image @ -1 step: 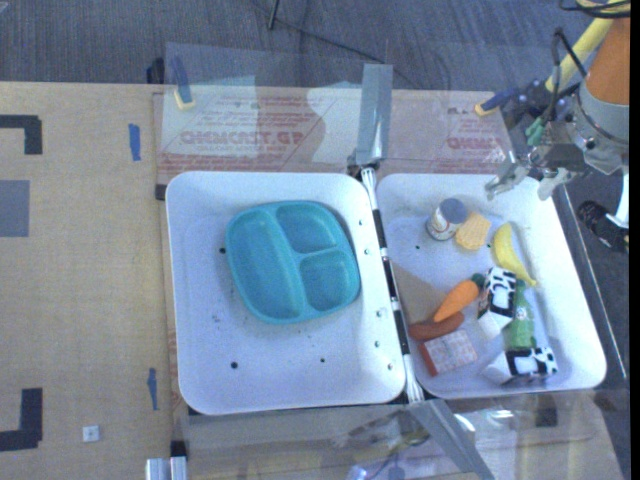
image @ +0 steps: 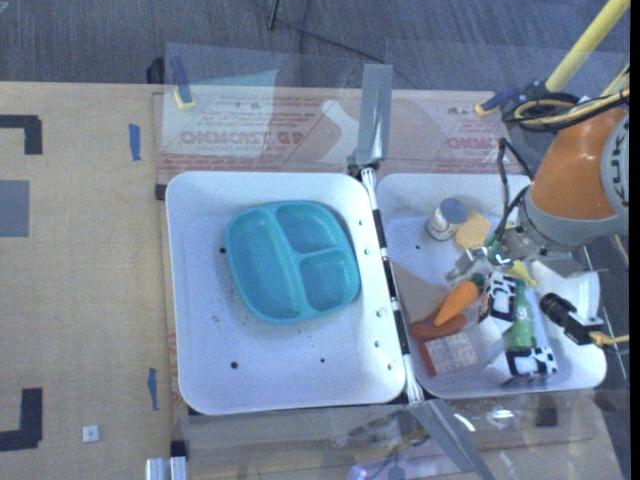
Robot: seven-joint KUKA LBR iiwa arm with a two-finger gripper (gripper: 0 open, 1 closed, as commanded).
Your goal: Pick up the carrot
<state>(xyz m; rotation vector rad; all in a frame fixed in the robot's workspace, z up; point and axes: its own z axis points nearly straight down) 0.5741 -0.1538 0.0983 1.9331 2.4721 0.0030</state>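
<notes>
Camera view: gripper hovers at the carrot's one o'clock. Whether it is open or closed, I cannot tell.

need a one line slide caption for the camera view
Grey arm's gripper hovers by the orange carrot in the right white bin; a teal divided plate sits left.

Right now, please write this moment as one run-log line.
carrot: right bin | gripper: above carrot, not holding | blue tray: left bin

Grey arm reaching from right, hand lowered, wrist bent down
</notes>
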